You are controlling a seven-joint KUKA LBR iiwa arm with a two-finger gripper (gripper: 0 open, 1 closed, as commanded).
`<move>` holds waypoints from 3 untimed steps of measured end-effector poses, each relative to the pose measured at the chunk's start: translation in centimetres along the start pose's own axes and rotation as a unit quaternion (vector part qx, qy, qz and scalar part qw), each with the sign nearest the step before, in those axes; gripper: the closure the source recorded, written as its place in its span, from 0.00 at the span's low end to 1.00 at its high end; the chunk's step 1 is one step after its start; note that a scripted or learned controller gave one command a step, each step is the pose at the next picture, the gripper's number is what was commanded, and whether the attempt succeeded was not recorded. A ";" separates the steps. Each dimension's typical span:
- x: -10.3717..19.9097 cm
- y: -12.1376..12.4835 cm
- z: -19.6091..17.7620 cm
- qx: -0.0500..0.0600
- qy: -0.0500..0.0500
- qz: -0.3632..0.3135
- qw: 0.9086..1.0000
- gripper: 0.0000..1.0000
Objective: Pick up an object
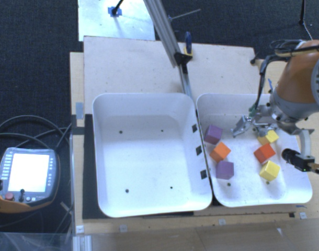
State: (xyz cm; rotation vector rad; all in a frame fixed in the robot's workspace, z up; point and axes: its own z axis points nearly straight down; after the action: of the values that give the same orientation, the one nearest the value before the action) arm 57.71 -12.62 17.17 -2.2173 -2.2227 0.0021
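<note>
Camera view — hand (242, 128) above right bin (243, 195) — blocks (220, 151) below.

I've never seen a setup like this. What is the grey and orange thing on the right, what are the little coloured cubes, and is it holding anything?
That is a robot arm, seen from one camera fixed above the bench and looking down at a slant. Its hand hangs over the right bin, one of two shallow white bins; the left bin sits beside it. In the right bin lie small blocks: two purple blocks, two orange blocks and two yellow blocks. I see no block between the hand's fingers, so it does not appear to hold anything yet. The device on the left, with a screen, is probably the arm's control pad.
</note>
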 end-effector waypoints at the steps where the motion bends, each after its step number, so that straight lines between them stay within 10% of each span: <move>1: 0.6 0.0 6.1 0.000 0.000 0.000 1.000 0.00; 2: 0.6 0.1 8.2 -0.001 -0.001 0.000 1.000 0.00; 3: 0.6 0.2 7.0 -0.003 -0.001 -0.001 1.000 1.00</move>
State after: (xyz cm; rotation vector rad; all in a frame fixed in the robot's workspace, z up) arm 57.87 -12.07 10.18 -2.2189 -2.2283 -0.0031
